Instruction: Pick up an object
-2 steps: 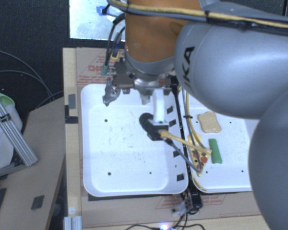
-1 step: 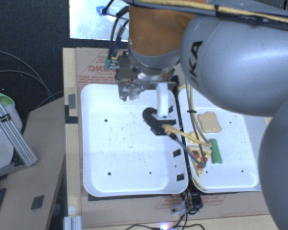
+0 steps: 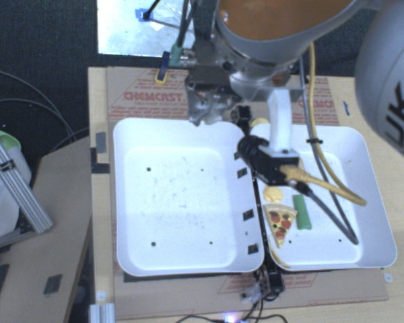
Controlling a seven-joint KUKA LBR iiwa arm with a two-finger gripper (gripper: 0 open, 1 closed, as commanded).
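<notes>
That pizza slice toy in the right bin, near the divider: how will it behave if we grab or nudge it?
The pizza slice lies flat, so it probably won't roll or tip. It looks thin, likely light, and may slide on the smooth white bin if pushed. The green stick close beside it could get bumped.

— What's the bench like under all that?

— A pale wooden top (image 3: 67, 180), with a sheet of printed cardboard (image 3: 148, 89) laid over it, red lettering along the far edge.

— And beyond it?

— Dark carpet (image 3: 34, 25), black cables (image 3: 27, 89) curling across on the left. A bright patch of bare floor (image 3: 131, 12) shows at the far side. An aluminium frame rail (image 3: 17, 180) leans in at the left.
</notes>
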